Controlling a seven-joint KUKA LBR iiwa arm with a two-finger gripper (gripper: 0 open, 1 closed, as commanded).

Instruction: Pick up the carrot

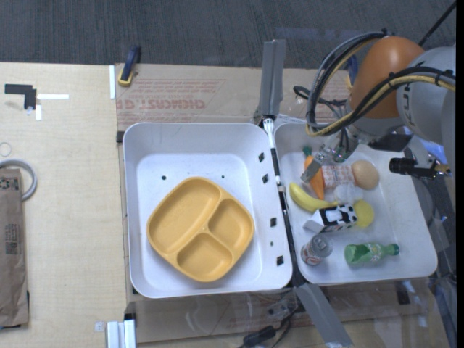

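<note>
The carrot [316,180] is orange with a small green top and lies tilted near the upper left of the right bin [417,265]. It rests against a banana [307,198] and a clear wrapped packet [337,177]. My gripper [335,154] hangs low over the bin's back part, just above and right of the carrot's upper end, over the packet. I see nothing held in it. The wrist and cables hide the bin's back right corner.
The right bin also holds a tan rounded item [365,174], a lemon [363,213], a black-and-white toy [338,215], a can [317,249] and a green bottle [370,252]. A yellow divided plate [201,228] lies in the left bin [138,194].
</note>
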